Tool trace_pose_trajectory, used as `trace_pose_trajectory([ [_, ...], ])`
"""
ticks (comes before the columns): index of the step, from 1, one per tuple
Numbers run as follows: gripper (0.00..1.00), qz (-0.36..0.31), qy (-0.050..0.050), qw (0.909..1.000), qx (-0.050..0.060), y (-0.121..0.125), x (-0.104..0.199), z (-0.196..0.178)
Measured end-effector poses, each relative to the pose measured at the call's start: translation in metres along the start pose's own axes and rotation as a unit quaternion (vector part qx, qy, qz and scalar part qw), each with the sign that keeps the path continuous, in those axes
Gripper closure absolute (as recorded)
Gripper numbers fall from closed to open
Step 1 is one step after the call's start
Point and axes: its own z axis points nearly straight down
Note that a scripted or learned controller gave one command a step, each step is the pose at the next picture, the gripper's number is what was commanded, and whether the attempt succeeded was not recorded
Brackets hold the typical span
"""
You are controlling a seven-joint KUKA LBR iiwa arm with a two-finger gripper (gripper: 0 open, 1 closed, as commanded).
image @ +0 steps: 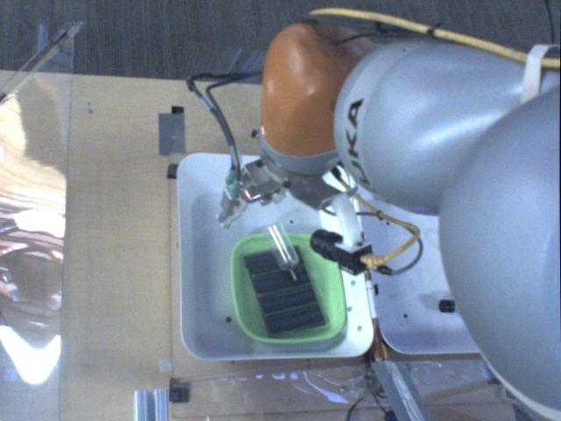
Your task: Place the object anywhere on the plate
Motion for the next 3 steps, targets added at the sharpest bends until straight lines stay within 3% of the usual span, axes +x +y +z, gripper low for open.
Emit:
trace_pose_trajectory([
  [1,0.00,-0.143,-0.001,0.9897,-0.001,-0.026,-0.009,-0.050],
  [2,0.00,-0.265,-0.001,0.9641,-0.002,-0.073,-0.001,-0.126],
  [3,0.00,-0.330,-0.002,0.9439,-0.001,-0.107,-0.076,-0.127],
])
